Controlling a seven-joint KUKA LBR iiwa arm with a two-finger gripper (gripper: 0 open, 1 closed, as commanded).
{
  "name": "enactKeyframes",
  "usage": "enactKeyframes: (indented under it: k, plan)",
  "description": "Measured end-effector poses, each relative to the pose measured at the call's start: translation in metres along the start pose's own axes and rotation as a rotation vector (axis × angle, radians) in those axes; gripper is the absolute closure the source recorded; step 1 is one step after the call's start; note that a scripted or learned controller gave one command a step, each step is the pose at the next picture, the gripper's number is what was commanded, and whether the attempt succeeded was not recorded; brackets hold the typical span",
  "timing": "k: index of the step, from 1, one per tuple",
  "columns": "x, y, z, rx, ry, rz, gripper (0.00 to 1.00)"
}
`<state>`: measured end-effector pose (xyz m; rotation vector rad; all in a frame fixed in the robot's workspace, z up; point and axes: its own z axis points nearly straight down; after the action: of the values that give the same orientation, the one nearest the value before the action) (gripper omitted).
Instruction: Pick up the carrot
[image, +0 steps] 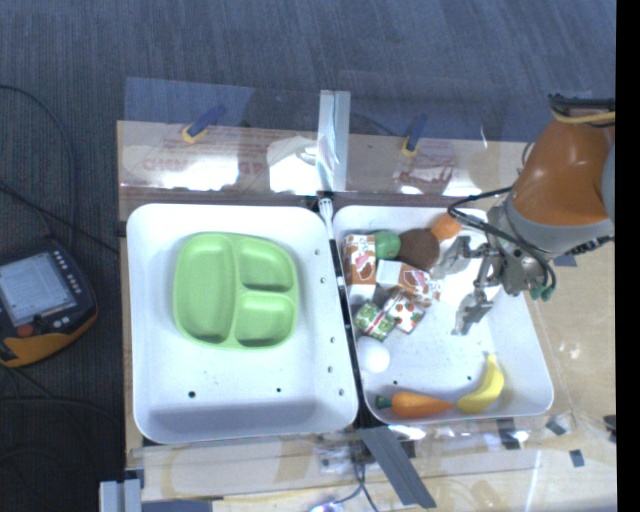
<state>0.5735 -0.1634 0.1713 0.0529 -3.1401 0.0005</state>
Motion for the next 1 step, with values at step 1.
enactKeyframes:
  k: [1]
  plan:
    - [0.0692, -0.0488, 0.0241, 0.0, -0.001, -0.204, 0.0]
